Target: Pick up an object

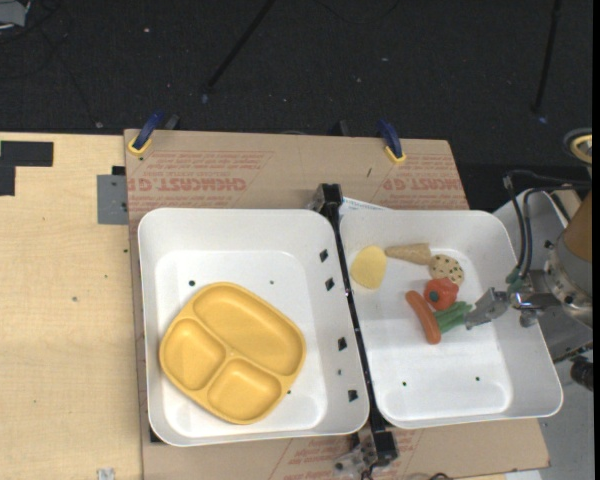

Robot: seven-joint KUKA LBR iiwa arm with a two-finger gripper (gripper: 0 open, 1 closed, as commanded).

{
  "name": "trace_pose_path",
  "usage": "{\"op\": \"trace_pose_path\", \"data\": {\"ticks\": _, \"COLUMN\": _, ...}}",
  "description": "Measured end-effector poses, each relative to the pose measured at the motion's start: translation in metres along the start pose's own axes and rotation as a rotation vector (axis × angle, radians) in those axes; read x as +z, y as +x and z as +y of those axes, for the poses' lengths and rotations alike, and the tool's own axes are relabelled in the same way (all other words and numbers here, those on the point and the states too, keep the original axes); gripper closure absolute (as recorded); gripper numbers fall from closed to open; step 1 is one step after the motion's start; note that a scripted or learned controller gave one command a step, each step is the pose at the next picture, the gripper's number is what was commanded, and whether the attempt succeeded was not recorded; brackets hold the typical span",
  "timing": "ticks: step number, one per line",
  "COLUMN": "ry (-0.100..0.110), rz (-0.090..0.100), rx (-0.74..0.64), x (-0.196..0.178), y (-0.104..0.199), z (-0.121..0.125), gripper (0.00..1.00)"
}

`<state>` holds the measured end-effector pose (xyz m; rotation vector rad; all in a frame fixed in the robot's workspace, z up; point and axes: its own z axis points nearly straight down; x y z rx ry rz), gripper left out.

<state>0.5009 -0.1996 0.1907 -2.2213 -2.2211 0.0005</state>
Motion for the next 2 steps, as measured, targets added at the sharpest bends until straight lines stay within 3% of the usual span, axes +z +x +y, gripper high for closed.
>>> {"op": "trace_pose_path", "data": {"ticks": 1, "ry": -0.002, "rz": 0.0, "rx": -0.003, "x": -0.02, "y": 0.023, "z": 0.051, "gripper": 0.0}}
{"op": "trace_pose_path", "data": {"ticks": 2, "ry": -0.002, "rz": 0.001, "rx": -0.005, "x": -0.034, "y": 0.072, "z": 0.089, "gripper": 0.0}}
